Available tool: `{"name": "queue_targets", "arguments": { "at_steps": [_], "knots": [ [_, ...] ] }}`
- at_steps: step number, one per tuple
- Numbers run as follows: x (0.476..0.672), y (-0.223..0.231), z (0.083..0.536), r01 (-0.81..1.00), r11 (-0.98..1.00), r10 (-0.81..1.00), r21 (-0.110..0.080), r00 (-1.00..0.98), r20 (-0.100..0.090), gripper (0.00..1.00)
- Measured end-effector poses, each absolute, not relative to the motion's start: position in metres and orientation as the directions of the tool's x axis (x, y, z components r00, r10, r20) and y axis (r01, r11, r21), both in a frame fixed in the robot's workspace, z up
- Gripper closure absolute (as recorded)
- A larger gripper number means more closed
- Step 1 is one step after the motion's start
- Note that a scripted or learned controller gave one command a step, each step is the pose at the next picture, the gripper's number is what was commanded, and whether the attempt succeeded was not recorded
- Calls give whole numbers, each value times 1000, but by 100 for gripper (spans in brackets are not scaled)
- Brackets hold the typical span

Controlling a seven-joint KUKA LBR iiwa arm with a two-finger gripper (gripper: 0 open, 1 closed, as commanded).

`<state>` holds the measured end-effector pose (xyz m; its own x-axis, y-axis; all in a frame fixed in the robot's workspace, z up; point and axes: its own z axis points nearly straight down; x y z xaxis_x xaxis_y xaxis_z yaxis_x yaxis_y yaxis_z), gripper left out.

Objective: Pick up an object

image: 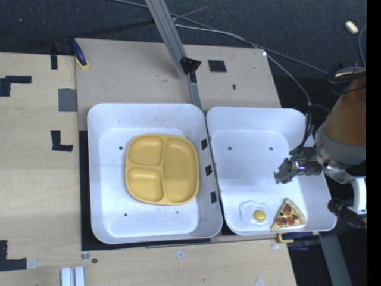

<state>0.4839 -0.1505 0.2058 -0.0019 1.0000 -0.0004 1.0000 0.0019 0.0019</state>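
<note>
A toy fried egg (254,213) lies near the front edge of the right bin (250,124). Beside it, at the bin's front right corner, lies a toy pizza slice (289,214). My gripper (286,173) hangs over the right side of that bin, a little above and behind the pizza slice, pointing left and down. I see nothing between its dark fingers. A yellow divided plate (162,168) sits in the middle of the left bin (107,124).
A metal pole (172,34) slants down from the top to the gap between the bins. Cables run across the dark floor at the top right. Black tape marks lie on the wooden bench at the left.
</note>
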Motion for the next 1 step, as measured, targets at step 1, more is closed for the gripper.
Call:
{"name": "queue_targets", "arguments": {
  "at_steps": [1],
  "knots": [
    [485,-150,253,1000,2,1000,2,-2,-1,100]
  ]
}}
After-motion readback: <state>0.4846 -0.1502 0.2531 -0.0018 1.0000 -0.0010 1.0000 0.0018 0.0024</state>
